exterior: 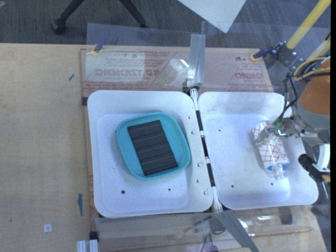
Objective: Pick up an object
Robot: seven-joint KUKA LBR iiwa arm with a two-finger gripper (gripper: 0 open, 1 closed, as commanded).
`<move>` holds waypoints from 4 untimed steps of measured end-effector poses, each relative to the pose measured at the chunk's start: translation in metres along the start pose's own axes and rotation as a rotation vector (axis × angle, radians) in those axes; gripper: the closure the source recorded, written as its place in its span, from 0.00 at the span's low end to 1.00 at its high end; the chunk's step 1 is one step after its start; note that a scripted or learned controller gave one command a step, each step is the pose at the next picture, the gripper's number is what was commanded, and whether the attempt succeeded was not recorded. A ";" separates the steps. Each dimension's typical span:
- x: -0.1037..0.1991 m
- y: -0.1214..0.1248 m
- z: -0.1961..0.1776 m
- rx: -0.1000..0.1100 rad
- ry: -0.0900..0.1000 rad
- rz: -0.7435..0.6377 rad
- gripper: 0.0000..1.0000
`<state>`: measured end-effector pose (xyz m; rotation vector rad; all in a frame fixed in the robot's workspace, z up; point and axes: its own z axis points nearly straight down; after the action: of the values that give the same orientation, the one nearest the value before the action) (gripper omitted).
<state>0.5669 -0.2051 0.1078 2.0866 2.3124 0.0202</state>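
A clear plastic bottle (pixel 271 150) with a red-and-white patterned label lies in the right bin (pixel 236 140), near its right wall. My gripper (pixel 278 131) reaches in from the right and sits at the bottle's upper end, close to it or touching it. The arm's orange band (pixel 319 96) is just above and to the right. In the left bin (pixel 105 156) lies a teal square dish (pixel 126 146) with a dark ridged block (pixel 153 147) on it.
A wooden bench (pixel 42 140) surrounds the bins. Clear plastic sheeting with red print (pixel 131 72) lies behind them. A yellow pole (pixel 310 20) and cables stand at the back right. The right bin's left half is bare white floor.
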 end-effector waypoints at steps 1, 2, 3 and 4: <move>0.072 0.051 -0.053 0.026 0.011 -0.026 1.00; 0.071 0.051 -0.053 0.026 0.011 -0.026 0.00; 0.083 0.044 -0.037 0.018 0.007 0.076 0.00; 0.057 0.042 -0.002 0.025 0.009 0.031 0.00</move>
<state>0.6029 -0.1437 0.1106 2.1382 2.2967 0.0009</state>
